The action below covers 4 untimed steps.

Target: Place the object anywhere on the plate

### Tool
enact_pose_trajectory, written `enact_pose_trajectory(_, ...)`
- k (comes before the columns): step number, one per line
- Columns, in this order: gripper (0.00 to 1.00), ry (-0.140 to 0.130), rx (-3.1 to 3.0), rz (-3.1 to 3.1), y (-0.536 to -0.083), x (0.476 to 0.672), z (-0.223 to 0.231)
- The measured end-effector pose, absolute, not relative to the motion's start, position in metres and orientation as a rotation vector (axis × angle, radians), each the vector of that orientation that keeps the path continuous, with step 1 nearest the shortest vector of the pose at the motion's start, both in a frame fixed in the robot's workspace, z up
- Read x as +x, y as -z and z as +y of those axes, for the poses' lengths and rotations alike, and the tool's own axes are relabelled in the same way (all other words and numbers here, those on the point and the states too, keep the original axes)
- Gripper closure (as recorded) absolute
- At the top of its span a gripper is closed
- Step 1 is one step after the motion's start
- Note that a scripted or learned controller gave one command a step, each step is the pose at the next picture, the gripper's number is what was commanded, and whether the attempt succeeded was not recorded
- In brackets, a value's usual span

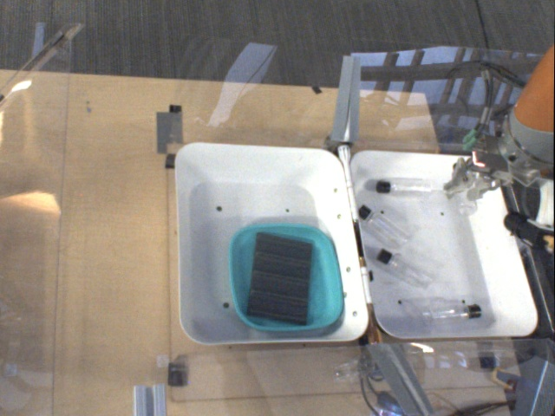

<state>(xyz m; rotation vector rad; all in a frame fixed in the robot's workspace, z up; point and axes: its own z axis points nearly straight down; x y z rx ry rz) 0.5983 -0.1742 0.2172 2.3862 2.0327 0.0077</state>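
Pincer (473,178) first: hangs over the far right part of the right bin (520,319), at the end of the grey arm (531,137) with its orange band reaching in from the right; carries nothing visible; whether open or closed, cannot tell at this slant and blur. Just beside and below it, inside that same bin: four clear vials with black caps, one (401,185) near the far wall, two (388,225) (409,269) toward the middle, one (451,312) by the near rim, all lying flat and apart from one another. Further out, across the divider, in the left bin (199,232): a teal plate (328,271) in the near half, and flat on its middle the dark ribbed block (280,277), judged to be the task's object and so already where wanted, well apart from the pincer. Beyond both bins, the bare wooden desk (87,232) behind a glare of clear shielding. Risks from here, as judgement only: dropping onto a vial by mistake and rolling it or cracking it against the bin wall; coming back to the plate and nudging the block off it; snagging the loose cables (473,85) near the wrist during a swing. Of brands, labels or writing: nothing readable anywhere, not on vials, plate, block or bins.
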Motion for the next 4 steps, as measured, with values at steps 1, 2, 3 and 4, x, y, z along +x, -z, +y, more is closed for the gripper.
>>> enact_pose_trajectory(1, 1.0, -0.005, 2.275, 2.162, -0.138, 0.592, -0.106)
enact_pose_trajectory(2, 1.0, -0.008, 2.262, 2.176, -0.186, 0.529, -0.027)
enact_pose_trajectory(3, 1.0, -0.009, 2.257, 2.18, -0.196, 0.553, 0.032)
enact_pose_trajectory(4, 1.0, -0.005, 2.013, 2.41, -0.184, 0.516, 0.078)
